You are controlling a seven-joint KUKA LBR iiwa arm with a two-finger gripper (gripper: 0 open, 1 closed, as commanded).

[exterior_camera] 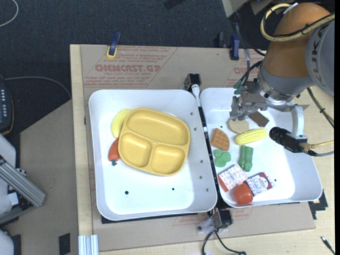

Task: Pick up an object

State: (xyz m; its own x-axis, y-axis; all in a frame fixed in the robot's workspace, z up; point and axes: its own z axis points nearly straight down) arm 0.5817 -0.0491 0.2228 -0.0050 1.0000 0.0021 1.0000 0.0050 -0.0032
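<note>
Jaws (240,115): hovering low over right bin (305,193), far end, state cannot be told. Tan disc (239,126): directly beneath. Corn cob (250,137): just beside, nearer the camera, long axis left-right.

- A dark blue-grey carpeted floor (64,15) surrounds the bench.
- The bench top is a brown board (159,65) printed with faded red lettering.
- A blue and yellow clamp (112,47) grips the board's far edge; a second, dark clamp (234,45) sits further right.
- A thin pale cable (8,7) loops on the floor at far left.
- Lighting is even and soft.
</note>
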